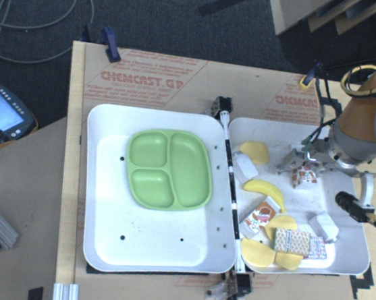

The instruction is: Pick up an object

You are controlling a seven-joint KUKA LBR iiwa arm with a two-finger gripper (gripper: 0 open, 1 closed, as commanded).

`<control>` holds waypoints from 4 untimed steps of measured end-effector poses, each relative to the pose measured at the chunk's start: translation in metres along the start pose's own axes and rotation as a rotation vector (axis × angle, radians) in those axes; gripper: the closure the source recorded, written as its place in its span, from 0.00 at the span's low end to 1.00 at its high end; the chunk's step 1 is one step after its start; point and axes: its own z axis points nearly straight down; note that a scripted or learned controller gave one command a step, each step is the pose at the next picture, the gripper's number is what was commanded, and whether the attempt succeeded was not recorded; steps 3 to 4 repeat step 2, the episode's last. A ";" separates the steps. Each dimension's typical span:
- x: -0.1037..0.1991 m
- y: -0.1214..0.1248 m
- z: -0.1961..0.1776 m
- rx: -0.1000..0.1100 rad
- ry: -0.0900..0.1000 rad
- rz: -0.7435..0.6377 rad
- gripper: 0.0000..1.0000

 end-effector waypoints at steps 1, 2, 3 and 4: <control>0.000 0.000 -0.010 -0.001 -0.002 -0.001 1.00; 0.101 0.029 -0.100 0.000 0.001 0.000 1.00; 0.101 0.029 -0.100 0.000 0.001 0.000 1.00; 0.101 0.029 -0.100 0.000 0.001 0.000 1.00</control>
